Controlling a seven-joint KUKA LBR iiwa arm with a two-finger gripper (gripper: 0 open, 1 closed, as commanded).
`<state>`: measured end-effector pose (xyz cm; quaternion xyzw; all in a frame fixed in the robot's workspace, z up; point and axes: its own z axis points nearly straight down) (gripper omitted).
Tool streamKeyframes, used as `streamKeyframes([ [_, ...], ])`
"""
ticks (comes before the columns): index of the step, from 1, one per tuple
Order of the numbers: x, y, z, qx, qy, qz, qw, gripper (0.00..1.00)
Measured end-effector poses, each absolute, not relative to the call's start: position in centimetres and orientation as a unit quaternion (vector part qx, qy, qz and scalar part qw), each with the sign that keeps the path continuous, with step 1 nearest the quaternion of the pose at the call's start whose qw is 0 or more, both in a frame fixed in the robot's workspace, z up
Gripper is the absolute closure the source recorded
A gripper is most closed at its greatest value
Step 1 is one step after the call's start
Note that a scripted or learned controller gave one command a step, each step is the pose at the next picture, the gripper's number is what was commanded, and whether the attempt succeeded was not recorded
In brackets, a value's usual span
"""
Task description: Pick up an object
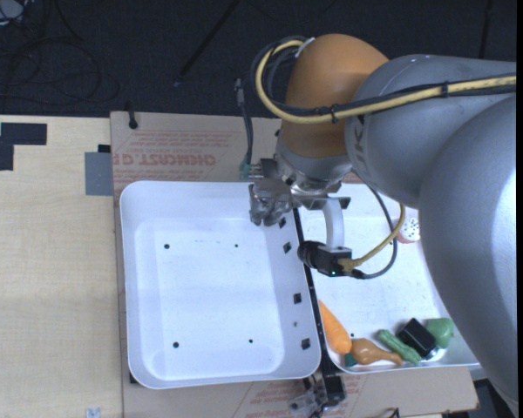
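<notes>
My gripper [267,205] hangs over the far right corner of the left bin [157,233], close to the wall shared by the two bins. I see nothing held in it. The loose objects lie in the near corner of the right bin [375,290]: an orange carrot-shaped piece [334,325], a tan piece [371,351], a long green piece [398,345], a black block [416,336] and a rounded green piece [439,327]. All of them are well toward the front from the gripper.
The grey arm with its orange band [331,77] covers the far and right parts of the right bin. A small white and red thing [410,229] peeks out beside the arm. A black cable [331,259] loops under the wrist. Cardboard [183,146] lies beneath the bins.
</notes>
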<state>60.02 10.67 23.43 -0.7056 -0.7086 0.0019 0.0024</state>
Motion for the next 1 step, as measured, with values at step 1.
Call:
streamKeyframes([
  [1, 64.06, 11.25, 15.54, -0.706, -0.708, 0.0041, 0.002, 1.00],
])
